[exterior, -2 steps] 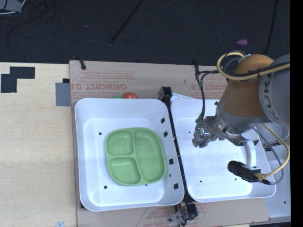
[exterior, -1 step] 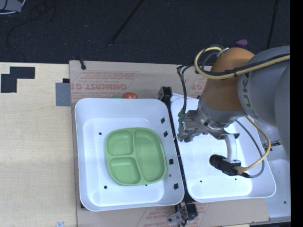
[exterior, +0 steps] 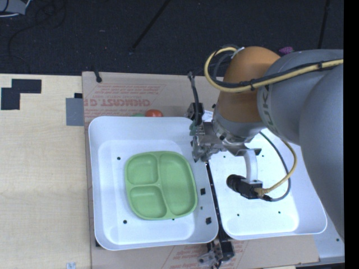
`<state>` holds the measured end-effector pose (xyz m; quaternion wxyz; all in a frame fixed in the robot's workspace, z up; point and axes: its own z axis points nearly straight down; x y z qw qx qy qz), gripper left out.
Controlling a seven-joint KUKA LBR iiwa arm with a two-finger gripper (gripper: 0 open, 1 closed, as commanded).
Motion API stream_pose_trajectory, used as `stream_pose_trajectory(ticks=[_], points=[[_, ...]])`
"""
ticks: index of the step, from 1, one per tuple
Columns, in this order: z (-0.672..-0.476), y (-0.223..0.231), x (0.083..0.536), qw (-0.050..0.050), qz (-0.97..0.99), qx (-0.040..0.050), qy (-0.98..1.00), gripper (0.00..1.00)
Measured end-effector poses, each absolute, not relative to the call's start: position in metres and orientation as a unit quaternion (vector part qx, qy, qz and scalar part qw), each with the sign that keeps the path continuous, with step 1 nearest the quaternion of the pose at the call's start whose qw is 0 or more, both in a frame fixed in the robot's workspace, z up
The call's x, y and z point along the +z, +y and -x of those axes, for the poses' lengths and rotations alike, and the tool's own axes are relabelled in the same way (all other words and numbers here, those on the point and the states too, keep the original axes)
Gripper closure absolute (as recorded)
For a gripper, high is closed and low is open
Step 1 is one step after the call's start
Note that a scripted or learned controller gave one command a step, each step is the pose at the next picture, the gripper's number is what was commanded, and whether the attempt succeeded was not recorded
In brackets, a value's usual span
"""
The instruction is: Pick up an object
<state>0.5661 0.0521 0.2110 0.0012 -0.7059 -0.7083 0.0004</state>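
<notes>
The bench (exterior: 39, 167) is pale wood-coloured board, with a sheet of brown cardboard (exterior: 129, 97) printed in red letters lying under the bins. Beyond the bench's far edge, toward 12 o'clock, is dark floor (exterior: 140, 27) with loose cables across it. A few black and grey square marks sit on the bench toward 9 to 10 o'clock.

There are two white bins side by side. The left bin (exterior: 106, 139) holds one light green plate (exterior: 161, 185) with three compartments, lying flat near the bin's middle. One small orange-red object (exterior: 153, 114) sits just outside that bin's far rim, at 12 o'clock from the plate. The right bin (exterior: 280, 214) lies beneath the one arm (exterior: 291, 100), which comes in from 3 o'clock.

The gripper (exterior: 197, 144) hangs over the seam between the two bins, at about 1 o'clock from the plate; whether its claw is wide or narrow cannot be told from here.
</notes>
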Motion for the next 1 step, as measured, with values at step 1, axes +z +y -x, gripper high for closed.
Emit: stream_pose_trajectory(ticks=[1], points=[[-0.5825,0.0993,0.2154,0.001,0.706,0.0005,-0.708,1.00]])
